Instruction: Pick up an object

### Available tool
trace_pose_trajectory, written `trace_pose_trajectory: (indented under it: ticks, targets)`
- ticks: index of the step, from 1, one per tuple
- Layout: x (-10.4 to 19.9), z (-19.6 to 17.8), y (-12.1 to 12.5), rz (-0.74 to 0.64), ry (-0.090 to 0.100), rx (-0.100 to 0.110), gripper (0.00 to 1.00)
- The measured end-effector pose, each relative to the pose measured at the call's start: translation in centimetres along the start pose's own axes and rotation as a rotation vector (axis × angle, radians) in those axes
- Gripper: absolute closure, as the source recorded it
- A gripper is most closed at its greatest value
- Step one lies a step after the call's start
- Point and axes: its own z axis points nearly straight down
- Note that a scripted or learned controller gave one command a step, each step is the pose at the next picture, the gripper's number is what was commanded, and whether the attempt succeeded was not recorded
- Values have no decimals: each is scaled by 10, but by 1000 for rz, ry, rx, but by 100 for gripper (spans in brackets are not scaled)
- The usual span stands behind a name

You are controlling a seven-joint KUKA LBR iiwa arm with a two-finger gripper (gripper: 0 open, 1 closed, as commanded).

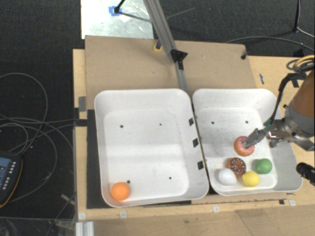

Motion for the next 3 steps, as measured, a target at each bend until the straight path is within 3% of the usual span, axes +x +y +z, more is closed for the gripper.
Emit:
trace_pose_trajectory:
  ticks: [1, 2, 3]
  targets:
    - [3, 48, 9, 0, 0, 0, 0]
    - [2, 34, 10, -1, -3, -8, 100]
    - [8, -22, 20, -5, -4, -11, 100]
